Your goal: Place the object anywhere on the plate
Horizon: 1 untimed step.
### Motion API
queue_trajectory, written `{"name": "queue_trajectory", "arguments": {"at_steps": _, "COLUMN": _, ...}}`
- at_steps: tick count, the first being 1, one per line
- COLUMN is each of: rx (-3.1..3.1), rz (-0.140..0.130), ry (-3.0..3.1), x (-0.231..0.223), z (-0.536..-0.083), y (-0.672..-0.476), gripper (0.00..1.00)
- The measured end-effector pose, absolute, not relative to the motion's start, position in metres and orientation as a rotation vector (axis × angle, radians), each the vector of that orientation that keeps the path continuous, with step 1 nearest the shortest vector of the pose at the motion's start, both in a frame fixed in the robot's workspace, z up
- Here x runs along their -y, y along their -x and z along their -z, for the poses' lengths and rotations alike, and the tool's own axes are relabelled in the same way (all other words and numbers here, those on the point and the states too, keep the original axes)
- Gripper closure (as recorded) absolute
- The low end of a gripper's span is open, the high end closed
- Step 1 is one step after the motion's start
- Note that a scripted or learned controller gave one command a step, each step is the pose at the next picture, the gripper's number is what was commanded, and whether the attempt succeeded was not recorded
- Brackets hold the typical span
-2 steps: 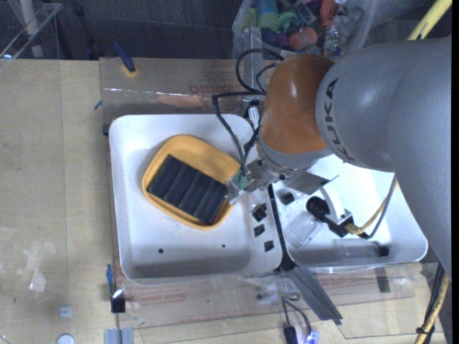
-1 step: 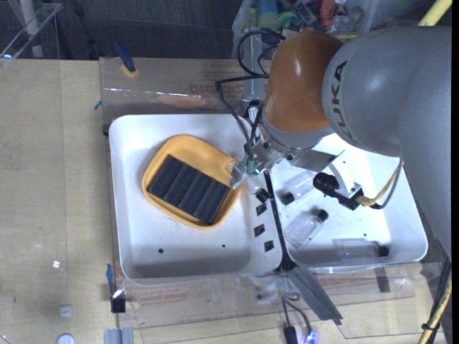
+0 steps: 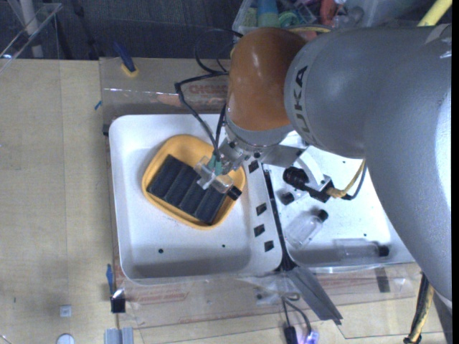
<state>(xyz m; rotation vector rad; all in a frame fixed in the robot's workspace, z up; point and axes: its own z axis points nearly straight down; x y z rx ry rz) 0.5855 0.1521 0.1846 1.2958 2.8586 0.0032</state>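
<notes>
Where the gripper hangs over the yellow plate, above a black ridged object, we cannot tell how its fingers stand.

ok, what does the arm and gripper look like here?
Bulky grey arm with black KUKA lettering, and a rounded orange band above the wrist. Black cables loop along its left side. The gripper is small, metallic grey, with a greenish part.

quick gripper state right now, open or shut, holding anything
Gripper: over the black object on the yellow plate; open or shut cannot be told, nor whether it holds anything.
</notes>
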Motion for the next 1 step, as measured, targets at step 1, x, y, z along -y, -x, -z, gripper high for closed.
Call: {"name": "queue_trajectory", "arguments": {"at_steps": 1, "rx": -2.858, "rz": -0.004, "ry": -1.296, "x": -0.1521, "z": -0.1848, "y": -0.5855, "gripper": 0.00}}
